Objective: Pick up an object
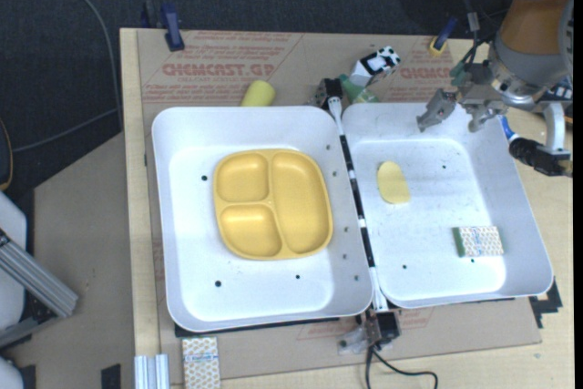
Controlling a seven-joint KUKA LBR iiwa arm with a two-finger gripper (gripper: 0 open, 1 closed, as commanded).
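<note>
The gripper (458, 111) hangs over the far edge of the right bin (510, 196), near that bin's back right corner, with its two fingers (435, 109) spread apart and nothing between them. One finger points toward the middle of the bench, the other (480, 116) sits closer to the arm (537, 14), which comes in from the upper right with its orange band just above the wrist.

Inside the right bin, a small pale yellow piece (393, 182) lies flat near the left wall, well apart from the gripper. A small speckled pad (479, 240) with a green edge rests toward the near right corner, close to the bin's right wall. Between these two the white floor is bare, and the stretch under the gripper is open too.

The left bin (182, 150) holds a yellow divided plate (271, 202) with three sections, lying in the middle with a margin of white floor on every side. The two bins touch along a dark seam (353, 196) down the centre.

Behind the bins, on the cardboard sheet (219, 59), a yellow cylinder (259, 93) lies just beyond the left bin's back edge. A black-and-white toy (377, 64) sits near the back of the seam. A blue clamp (170, 25) grips the sheet's far left edge.
</note>
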